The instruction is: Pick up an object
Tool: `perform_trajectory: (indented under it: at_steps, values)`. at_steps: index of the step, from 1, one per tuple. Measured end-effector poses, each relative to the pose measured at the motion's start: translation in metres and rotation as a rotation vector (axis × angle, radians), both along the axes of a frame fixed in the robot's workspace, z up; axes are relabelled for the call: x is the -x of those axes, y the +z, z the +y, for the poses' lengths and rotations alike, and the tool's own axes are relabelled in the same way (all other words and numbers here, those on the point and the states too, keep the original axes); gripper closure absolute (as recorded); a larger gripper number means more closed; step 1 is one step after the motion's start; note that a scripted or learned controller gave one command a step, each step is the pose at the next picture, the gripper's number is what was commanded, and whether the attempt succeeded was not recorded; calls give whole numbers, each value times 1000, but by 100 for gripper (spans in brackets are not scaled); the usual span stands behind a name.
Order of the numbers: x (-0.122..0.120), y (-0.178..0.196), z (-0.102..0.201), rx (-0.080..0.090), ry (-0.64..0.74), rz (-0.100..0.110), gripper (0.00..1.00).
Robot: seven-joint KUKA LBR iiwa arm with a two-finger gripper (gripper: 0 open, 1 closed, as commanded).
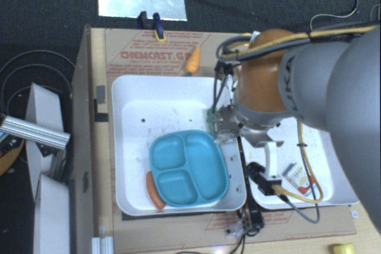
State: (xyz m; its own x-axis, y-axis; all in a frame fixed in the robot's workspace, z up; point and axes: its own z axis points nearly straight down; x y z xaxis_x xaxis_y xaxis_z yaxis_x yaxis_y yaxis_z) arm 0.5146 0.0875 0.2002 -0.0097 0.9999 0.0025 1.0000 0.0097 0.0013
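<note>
Camera view: slanted look down on a bench [149, 47] with two white bins side by side.
Left margin: a white box [44, 122] and a metal bar [33, 131] sit off the bench's left edge, well apart from the bins.
Left bin [128, 110]: its upper half is bare white floor with a few dark specks (the widest open room in the scene); its walls show on the left, top and bottom.
Tray [189, 166]: blue, three compartments, lying in the lower right of the left bin, close to the divide between the bins.
Sausage [155, 190]: orange-brown, just beside the tray's lower left corner, near the bin's bottom wall.
Carrot [192, 60]: orange, on the cardboard above the left bin, outside it.
Arm [321, 80]: comes in from the right, the grey body wide across the upper right, the orange band [265, 74] above the wrist, the wrist pointing down at the divide between the bins.
Gripper [221, 125]: over the left bin's right wall, just above the tray's upper right corner; whether it is spread or closed I cannot tell, and nothing is seen held.
Right bin [339, 187]: mostly covered by the arm; a small packet [296, 175] and a yellow cable [312, 187] lie in its lower part.
</note>
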Motion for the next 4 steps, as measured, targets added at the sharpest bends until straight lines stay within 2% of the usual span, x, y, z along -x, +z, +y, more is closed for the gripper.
perform_trajectory:
  at_steps: [1, 2, 3, 4]
  values:
    - [29, 24, 60, -1, 2, 0, 100]
    - [30, -46, 120, 2, 0, 8, 100]
    - [28, -6, 132, 0, -3, -2, 100]
    - [28, 12, 113, 2, -9, -1, 100]
